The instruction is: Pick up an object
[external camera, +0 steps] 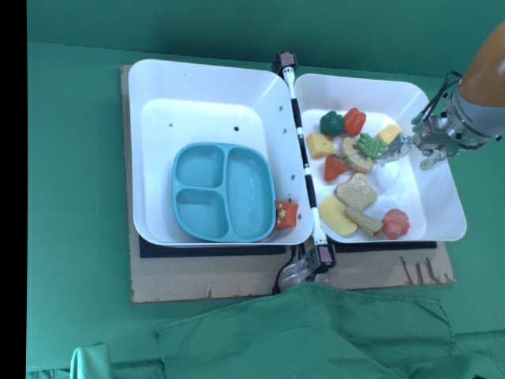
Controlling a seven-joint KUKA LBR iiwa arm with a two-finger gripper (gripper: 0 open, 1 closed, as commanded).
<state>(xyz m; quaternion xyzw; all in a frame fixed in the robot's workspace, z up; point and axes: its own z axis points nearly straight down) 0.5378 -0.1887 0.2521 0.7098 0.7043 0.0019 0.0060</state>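
The right bin (439, 200) holds several toy foods: a dark green broccoli (331, 122), a red pepper (354, 121), a green leafy piece (368, 144), a yellow chunk (388, 133), a bread slice (357, 190), a white egg (387, 177) and a red tomato (395, 223). My gripper (393, 150) reaches in from the right. It hangs low over the bin's middle, just right of the leafy piece, below the yellow chunk and above the egg. Nothing is visibly held.
The left bin (162, 105) holds a blue divided plate (223, 192) and a small red item (286, 213) by its right wall. A black-and-white bar (304, 160) runs between the bins. Green cloth (316, 330) lies in front of the bench.
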